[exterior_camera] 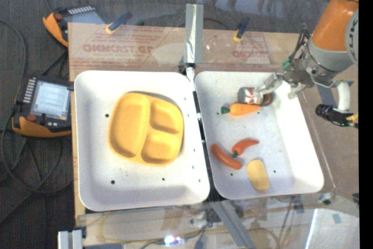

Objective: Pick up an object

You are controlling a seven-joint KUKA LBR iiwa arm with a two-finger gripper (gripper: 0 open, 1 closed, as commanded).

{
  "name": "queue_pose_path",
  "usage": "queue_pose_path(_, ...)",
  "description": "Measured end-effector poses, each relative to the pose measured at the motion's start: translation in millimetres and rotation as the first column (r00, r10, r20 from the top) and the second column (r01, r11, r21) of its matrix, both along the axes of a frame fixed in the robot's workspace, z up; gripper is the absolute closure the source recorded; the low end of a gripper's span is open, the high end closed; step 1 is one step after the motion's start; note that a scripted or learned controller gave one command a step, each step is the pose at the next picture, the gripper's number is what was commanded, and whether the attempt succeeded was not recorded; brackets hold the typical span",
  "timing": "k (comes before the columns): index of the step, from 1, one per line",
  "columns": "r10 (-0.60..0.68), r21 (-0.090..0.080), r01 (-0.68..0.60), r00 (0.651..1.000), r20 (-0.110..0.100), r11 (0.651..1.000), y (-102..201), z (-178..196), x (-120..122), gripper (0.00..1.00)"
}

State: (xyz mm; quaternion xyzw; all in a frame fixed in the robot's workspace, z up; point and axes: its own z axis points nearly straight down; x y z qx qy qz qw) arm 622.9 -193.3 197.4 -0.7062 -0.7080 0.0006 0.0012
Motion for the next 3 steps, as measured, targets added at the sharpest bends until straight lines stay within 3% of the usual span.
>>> queue_pose_path(1, -0.026, -0.004, 0.026, 1.000, -0.007, 1.000, 16.8, -109.7, 17.5, 0.00)
queue_pose_path(2, -0.025, -0.010, 0.025, 1.000, -0.008, 1.000, 15.4, -99.8, 17.3, 1.00)
queue_pose_path(3, 0.095, -0.004, -0.095, 0.995, 0.001, 0.995, 70.0, 12.2, 10.2, 1.00)
